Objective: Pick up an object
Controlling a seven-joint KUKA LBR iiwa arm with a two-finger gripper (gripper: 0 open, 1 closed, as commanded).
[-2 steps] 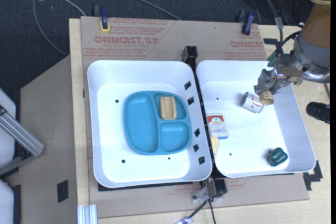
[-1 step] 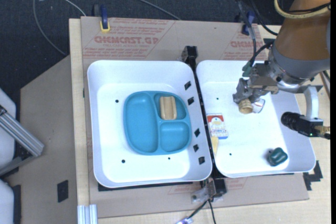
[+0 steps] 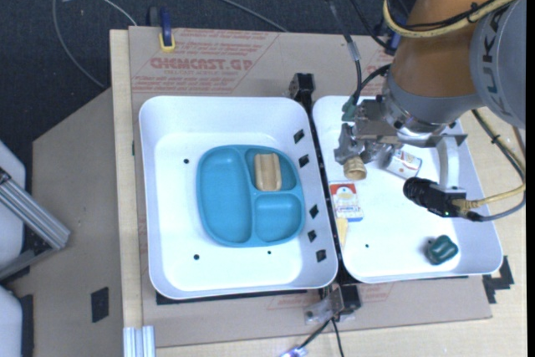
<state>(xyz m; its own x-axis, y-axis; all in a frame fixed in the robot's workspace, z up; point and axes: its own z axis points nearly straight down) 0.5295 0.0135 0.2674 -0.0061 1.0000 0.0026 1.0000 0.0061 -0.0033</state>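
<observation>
My gripper (image 3: 354, 153) hangs low over the left part of the right bin (image 3: 393, 263), under the grey wrist and orange band. A small tan, cork-like piece (image 3: 356, 170) sits right at the gripper's lower tip; whether it is held or lying on the bin floor is unclear. Just below it lies a small red-and-white packet (image 3: 344, 201). A dark green lump (image 3: 440, 248) rests near the bin's front right corner. A white-and-red item (image 3: 407, 160) peeks out beneath the wrist.
The left bin (image 3: 167, 180) holds a blue divided plate (image 3: 226, 196) with a tan wooden block (image 3: 267, 171) in its upper right compartment. A black divider with clips (image 3: 308, 163) runs between the bins. A black cable connector (image 3: 430, 196) hangs over the right bin.
</observation>
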